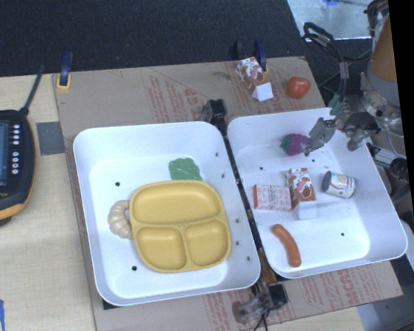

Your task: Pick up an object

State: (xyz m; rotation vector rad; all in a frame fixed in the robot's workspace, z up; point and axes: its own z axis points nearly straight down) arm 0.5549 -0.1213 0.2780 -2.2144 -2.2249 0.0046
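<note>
Lying nearest the camera in the right bin (381,241), the sausage (286,245) looks like a small plastic toy: light, fairly stiff, smooth enough to slide, and probably best pinched across its narrow middle. Beyond it, near the bin's centre, a flat red-and-white packet (272,196) touches a small carton (300,186); both seem light card that would crush under hard pressure, and the carton's short sides offer the surest hold. Just beside them to the right a small can (339,184) lies on its side, rigid but likely to roll. Farther back sits a purple, rounded toy (293,143), apparently a plastic fruit or vegetable, light, hard and slippery on its curve, so a grip across its widest part would suit.

The gripper (334,132) hangs over that far right corner, one dark finger (317,135) ending just beside the purple toy; the fingers look spread apart with nothing between them. Judged from this, the purple toy is the likeliest target.

In the left bin (97,212) a yellow divided tray (178,224) covers most of the floor, with a tan, ridged toy (118,218) touching its left edge and a green piece (184,169) behind it. On the cardboard past the bins stand another small carton (253,75) and a red tomato (298,87).
</note>
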